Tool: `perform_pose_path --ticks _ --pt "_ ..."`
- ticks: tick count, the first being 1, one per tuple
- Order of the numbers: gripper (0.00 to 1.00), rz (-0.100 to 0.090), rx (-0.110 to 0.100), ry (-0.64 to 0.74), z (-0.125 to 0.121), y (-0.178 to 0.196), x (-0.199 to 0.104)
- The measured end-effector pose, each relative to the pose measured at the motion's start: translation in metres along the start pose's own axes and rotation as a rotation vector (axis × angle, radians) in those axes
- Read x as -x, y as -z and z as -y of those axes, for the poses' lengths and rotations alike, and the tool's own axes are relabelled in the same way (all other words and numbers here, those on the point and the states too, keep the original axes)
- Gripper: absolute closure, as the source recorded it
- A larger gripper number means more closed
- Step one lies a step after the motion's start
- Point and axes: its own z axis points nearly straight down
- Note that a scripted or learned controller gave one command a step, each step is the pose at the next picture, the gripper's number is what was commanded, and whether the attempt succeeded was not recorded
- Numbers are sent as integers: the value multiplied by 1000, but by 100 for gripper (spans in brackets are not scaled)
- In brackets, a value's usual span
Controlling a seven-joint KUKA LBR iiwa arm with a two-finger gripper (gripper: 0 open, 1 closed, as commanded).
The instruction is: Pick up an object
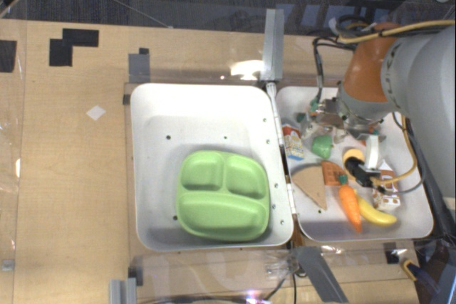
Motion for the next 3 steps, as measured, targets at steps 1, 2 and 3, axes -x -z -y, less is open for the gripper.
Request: perform_pose_path --ticks 1,2,3 --pt "0 -3 6 418 52 3 15" --pt "0 -9 -7 675 27 46 19" --pt "0 -2 4 676 -25 18 9"
